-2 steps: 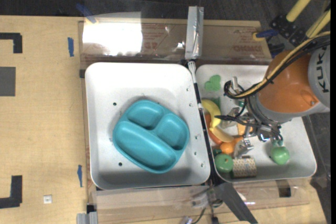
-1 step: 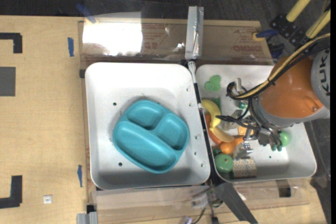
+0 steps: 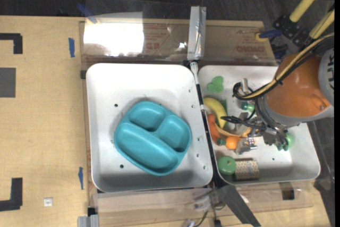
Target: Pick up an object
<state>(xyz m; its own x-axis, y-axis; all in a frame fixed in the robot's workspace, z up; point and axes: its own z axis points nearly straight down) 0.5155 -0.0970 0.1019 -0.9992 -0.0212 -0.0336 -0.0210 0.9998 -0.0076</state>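
My gripper (image 3: 245,133) is low over the middle of the right bin (image 3: 305,167), under the orange band of the arm (image 3: 297,90). It hovers among small toys: a yellow banana (image 3: 214,108), an orange piece (image 3: 212,127) and an orange ball (image 3: 232,142) just to its left. A green cylinder (image 3: 227,166) and a tan ridged block (image 3: 247,168) lie in front of it. A green piece (image 3: 285,141) peeks out on its right, and a green shape (image 3: 215,84) sits at the bin's back. The wrist and cables hide what lies directly beneath the gripper.
The left bin (image 3: 103,87) holds a teal divided plate (image 3: 153,136). A metal divider post (image 3: 196,32) stands behind the bins' shared wall. Cardboard and a clear sheet (image 3: 133,34) run along the back, with wooden bench (image 3: 37,125) to the left.
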